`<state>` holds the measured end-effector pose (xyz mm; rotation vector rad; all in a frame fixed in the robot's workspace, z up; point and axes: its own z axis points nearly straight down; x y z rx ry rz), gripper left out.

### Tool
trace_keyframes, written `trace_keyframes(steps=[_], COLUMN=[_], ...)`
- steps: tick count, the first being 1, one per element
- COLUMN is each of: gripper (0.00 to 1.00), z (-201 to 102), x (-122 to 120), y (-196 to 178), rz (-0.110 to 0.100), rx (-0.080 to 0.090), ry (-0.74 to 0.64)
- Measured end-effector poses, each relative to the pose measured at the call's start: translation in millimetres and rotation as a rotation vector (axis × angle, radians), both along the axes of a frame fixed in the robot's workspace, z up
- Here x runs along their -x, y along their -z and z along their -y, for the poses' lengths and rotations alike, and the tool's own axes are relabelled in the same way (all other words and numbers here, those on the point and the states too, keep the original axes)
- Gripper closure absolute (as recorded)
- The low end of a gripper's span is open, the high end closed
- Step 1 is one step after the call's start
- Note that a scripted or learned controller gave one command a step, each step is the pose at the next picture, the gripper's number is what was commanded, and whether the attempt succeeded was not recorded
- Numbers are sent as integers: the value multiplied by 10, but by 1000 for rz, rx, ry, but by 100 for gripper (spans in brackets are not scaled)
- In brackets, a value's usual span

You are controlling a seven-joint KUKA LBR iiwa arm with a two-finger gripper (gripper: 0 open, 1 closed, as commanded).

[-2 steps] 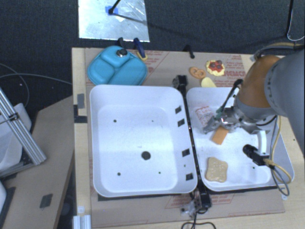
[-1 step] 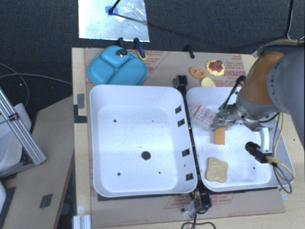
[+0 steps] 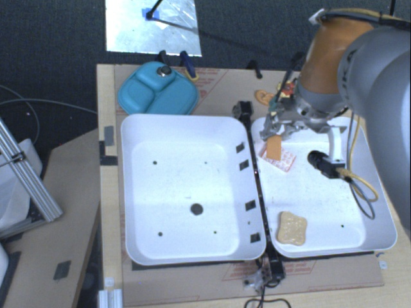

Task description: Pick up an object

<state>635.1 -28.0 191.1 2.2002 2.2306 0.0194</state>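
Gripper (image 3: 277,128): metal fingers low over right bin (image 3: 379,226), far left corner; clenched on orange block (image 3: 274,148)
Orange block: flat, rectangular, tilted; over speckled white packet (image 3: 282,160)
Tan piece (image 3: 291,228): rough, squarish; near edge

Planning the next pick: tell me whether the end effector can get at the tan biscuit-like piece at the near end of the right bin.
Probably yes. The tan piece lies alone and flat on the right bin floor, nothing over it, and the end effector hangs above that same bin.
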Motion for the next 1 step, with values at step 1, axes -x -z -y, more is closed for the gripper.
trace_keyframes(steps=[1], gripper=[100], z=[-464], x=[581], y=[-812], rz=[-6], rx=[-1], ry=[4])
